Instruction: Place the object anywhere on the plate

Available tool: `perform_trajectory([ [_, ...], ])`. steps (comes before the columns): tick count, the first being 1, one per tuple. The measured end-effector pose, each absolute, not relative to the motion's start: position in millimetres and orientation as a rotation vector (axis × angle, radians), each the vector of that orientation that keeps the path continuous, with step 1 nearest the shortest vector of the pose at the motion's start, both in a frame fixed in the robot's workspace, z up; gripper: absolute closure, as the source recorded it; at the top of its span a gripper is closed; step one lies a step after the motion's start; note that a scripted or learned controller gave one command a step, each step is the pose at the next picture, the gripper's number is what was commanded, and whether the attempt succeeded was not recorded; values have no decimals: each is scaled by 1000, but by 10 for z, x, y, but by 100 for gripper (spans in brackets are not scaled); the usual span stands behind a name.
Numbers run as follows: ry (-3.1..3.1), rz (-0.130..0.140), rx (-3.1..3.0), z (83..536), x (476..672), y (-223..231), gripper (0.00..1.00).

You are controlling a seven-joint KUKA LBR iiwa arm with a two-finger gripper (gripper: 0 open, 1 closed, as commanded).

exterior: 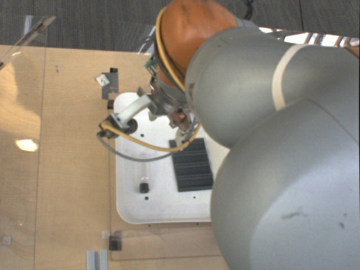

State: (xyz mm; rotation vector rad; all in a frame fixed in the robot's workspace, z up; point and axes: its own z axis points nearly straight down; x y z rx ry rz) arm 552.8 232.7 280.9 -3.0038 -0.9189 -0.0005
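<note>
Take the white bin [132, 210] as your reference. The arm [270, 151] covers its whole right side, orange band [194, 30] above the bin's far end. The gripper [181, 129] sits over the bin's far half; you cannot tell its state from this view. A dark ribbed plate [192, 165] lies on the bin floor just nearer than the gripper. A small dark object [144, 187] rests on the floor left of the plate, apart from it.

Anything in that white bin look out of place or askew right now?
Nothing looks spilled or damaged. The black ribbed rectangular block lies flat in the shallow white bin, slightly skewed to its edges. A small dark cube sits apart, to the block's left.
</note>
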Motion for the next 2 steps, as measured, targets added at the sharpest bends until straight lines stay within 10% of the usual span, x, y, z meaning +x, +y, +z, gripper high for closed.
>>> perform_trajectory([
  [1, -360, 1, -3120, 1344, 5396, 2319, 0],
  [2, -362, -5, -3116, 1471, 5415, 2325, 100],
])
